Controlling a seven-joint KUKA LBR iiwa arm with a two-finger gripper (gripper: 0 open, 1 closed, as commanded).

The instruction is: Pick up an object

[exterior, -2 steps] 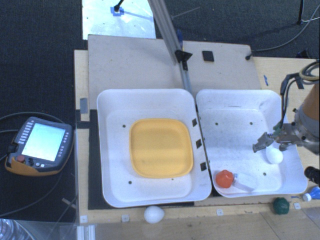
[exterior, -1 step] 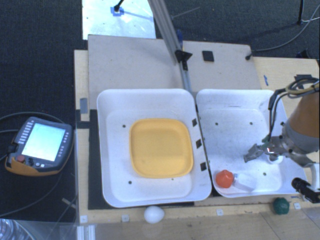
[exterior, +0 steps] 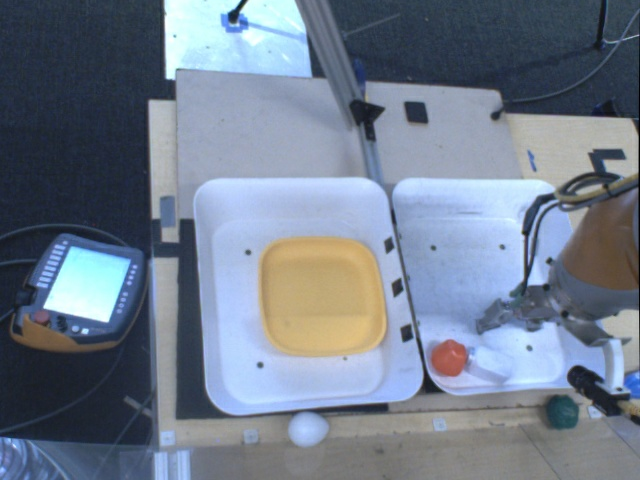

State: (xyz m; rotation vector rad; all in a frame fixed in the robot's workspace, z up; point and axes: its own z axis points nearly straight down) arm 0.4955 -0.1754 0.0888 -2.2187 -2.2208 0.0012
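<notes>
Down in the right bin [exterior: 470, 228], claw [exterior: 497, 318] spread, just above the orange-capped clear bottle [exterior: 472, 360].

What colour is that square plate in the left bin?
Yellow: the plate shows clearly in the camera view.

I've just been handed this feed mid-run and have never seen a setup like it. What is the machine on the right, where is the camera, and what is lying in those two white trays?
The camera is fixed above the bench and looks down at a slant. The grey and orange shape on the right is a robot arm reaching in; its gripper sits low over the right bin. I see nothing between its fingers, so it holds nothing I can confirm. Near that bin's front edge lies an orange-red object with a pale, clear-looking piece beside it. The left bin holds a yellow square plate. Outside the bins, a white ball and a green ball rest at the bench's front. The handheld control pendant lies far left.
</notes>
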